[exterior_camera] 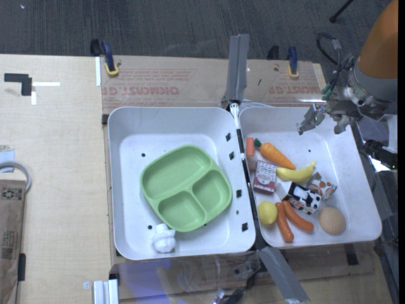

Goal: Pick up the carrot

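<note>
Wooden bench (57,170), two white bins; carrot (276,154) at the right bin's (354,170) 10 o'clock. Gripper (324,120) hovers at 1 o'clock, fingers spread, grasping nothing.

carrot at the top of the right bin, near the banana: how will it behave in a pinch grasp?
The carrot looks like smooth moulded plastic, so probably stiff, light and a bit slippery. Its tapered, round body would likely roll or squirt out if pinched off-centre. It touches the banana, which may shift too.
</note>
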### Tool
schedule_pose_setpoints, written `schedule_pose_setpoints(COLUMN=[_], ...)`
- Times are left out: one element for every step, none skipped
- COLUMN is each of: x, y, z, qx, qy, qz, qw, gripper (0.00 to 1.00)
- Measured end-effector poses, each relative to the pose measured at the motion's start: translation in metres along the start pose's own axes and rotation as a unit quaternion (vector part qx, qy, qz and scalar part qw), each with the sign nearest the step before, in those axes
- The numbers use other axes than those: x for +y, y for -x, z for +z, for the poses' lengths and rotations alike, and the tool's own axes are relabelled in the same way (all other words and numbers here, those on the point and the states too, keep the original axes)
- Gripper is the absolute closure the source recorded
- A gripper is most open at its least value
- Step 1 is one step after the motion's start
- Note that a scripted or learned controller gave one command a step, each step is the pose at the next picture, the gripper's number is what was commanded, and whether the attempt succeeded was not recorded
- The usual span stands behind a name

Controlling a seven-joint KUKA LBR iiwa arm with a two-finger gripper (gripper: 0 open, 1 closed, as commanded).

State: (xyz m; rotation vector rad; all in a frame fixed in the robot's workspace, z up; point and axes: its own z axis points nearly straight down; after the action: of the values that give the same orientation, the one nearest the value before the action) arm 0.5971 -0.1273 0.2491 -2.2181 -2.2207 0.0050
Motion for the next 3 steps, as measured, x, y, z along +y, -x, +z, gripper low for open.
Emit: schedule_pose_setpoints(x=[0.012, -0.01, -0.019], y=[-0.018, -0.048, 0.009], z=[0.153, 0.058, 0.158], qx=[0.0, 0.0, 0.0], qy=[0.001, 0.002, 0.0], qz=[0.003, 0.008, 0.028], qw=[1.0, 1.0, 0.9996], gripper=[0.0, 0.0, 0.0])
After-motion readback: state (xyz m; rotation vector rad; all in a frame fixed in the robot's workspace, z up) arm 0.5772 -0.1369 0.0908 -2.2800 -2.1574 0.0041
